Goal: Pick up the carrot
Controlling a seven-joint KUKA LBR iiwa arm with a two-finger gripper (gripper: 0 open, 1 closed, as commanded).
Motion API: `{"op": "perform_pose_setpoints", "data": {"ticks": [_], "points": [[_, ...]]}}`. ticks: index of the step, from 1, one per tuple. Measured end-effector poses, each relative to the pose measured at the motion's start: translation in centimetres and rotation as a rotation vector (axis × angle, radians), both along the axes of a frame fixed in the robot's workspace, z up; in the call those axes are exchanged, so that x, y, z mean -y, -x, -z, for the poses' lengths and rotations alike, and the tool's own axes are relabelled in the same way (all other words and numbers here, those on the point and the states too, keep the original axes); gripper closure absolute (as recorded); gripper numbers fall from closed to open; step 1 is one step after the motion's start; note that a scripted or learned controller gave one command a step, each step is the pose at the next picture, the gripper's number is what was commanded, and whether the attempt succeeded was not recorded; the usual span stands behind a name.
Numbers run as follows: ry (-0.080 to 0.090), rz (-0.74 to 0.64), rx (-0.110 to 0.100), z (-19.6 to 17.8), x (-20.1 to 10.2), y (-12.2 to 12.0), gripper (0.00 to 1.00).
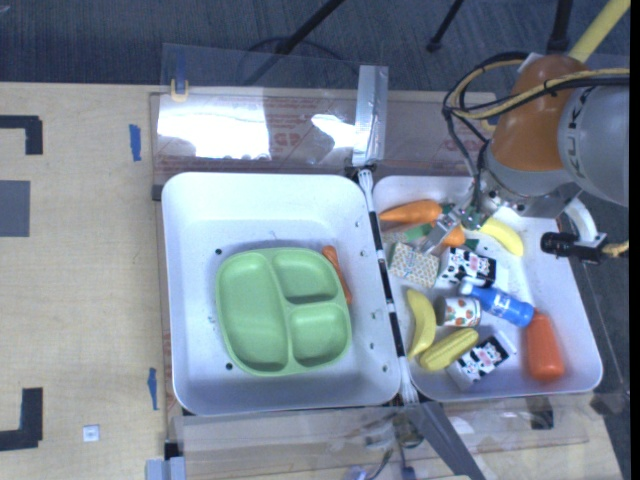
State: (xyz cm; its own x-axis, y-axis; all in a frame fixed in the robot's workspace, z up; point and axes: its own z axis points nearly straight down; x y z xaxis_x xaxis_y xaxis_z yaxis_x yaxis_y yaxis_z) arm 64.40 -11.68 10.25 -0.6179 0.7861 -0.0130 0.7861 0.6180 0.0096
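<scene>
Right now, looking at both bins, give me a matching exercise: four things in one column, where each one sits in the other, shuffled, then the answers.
Things:
1. green divided plate
2. carrot
3. blue bottle
4. two bananas

Places:
A. right bin, near the front, beside the divider
B. far end of the right bin, next to the hand
C. middle of the left bin
D. right bin, about the middle, towards the right

Pairs: 1-C, 2-B, 3-D, 4-A
</scene>
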Motion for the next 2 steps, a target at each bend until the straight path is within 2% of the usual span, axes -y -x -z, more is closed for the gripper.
{"op": "perform_pose_setpoints", "data": {"ticks": [1,2], "points": [[-0.002,0.001,0.000,-0.9,0.0,0.0,1.00],[-0.003,-0.068,-0.011,-9.8,0.6,2.1,1.00]]}}
